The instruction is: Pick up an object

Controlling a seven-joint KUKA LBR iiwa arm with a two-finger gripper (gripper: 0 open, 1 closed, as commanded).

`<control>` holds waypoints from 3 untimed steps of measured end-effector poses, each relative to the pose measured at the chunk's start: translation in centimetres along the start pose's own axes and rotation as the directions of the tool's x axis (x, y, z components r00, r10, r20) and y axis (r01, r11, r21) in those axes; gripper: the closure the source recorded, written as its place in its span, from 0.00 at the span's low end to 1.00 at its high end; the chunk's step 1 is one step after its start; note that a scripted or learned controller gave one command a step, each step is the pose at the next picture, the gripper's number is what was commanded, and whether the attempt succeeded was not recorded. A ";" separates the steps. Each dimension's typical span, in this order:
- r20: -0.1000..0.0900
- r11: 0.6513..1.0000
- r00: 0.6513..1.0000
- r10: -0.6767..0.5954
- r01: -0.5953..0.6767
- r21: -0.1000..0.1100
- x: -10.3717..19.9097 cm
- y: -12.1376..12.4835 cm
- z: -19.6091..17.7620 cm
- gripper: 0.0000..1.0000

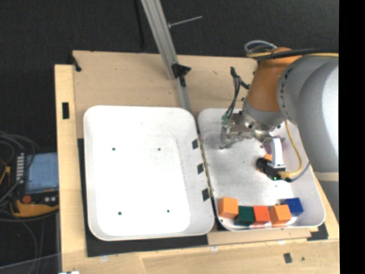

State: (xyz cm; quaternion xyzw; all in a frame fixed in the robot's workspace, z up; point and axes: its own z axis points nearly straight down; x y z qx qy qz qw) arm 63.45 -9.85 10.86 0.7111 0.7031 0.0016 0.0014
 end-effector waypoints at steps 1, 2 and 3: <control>0.001 1.000 1.000 -0.003 0.003 -0.003 0.0 -0.1 -6.4 1.00; 0.001 1.000 1.000 -0.001 0.001 -0.003 -0.6 -0.8 -12.3 1.00; 0.000 1.000 1.000 -0.008 0.008 0.000 -0.7 -0.7 -14.9 1.00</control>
